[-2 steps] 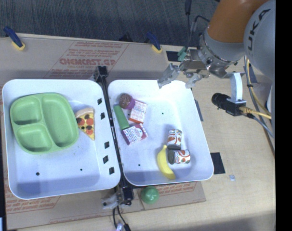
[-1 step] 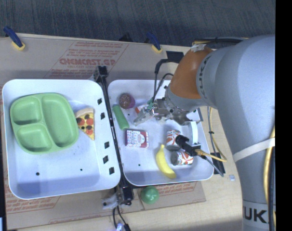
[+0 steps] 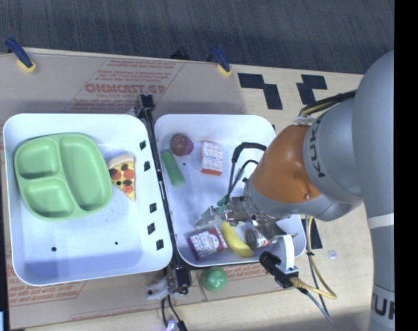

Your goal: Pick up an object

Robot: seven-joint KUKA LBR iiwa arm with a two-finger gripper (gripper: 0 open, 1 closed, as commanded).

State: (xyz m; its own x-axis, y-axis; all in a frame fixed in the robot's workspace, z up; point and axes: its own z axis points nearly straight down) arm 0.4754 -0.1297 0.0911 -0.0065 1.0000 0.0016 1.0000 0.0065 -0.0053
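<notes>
In the right bin (image 3: 195,126), near its lower edge, the claw (image 3: 230,216) is lowered just above a yellow banana (image 3: 235,240), beside a red-and-white packet (image 3: 206,243). Whether the claw is apart or together cannot be told. Farther up the same bin lie a green stick (image 3: 172,167), a purple ball (image 3: 181,143) and an orange-and-white carton (image 3: 211,157). A green tray (image 3: 61,174) and a pizza slice (image 3: 123,175) are seen in the left bin (image 3: 85,261).
</notes>
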